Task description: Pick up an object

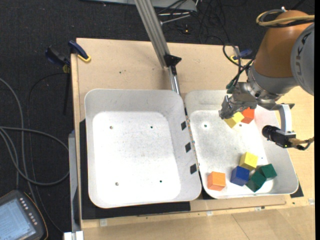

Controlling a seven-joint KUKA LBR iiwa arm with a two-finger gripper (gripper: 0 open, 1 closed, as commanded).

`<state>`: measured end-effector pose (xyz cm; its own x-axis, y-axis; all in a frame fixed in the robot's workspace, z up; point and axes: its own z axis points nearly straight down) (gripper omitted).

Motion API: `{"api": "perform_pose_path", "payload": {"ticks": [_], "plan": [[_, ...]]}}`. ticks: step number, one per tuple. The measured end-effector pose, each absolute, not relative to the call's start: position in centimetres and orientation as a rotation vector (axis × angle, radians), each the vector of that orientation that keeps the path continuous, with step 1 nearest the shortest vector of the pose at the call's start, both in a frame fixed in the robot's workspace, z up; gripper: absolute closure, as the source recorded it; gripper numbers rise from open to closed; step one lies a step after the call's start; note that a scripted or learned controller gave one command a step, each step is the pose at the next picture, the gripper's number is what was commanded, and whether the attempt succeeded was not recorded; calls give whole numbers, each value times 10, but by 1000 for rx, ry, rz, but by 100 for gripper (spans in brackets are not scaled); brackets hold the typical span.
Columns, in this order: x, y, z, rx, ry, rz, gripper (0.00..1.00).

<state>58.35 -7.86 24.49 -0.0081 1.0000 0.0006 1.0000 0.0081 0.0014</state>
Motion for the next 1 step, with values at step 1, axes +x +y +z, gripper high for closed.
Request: {"api": "perform_pose_path", "payload": {"ticks": [1], "plan": [[605,-24,236,2212,2231,3,100]]}}
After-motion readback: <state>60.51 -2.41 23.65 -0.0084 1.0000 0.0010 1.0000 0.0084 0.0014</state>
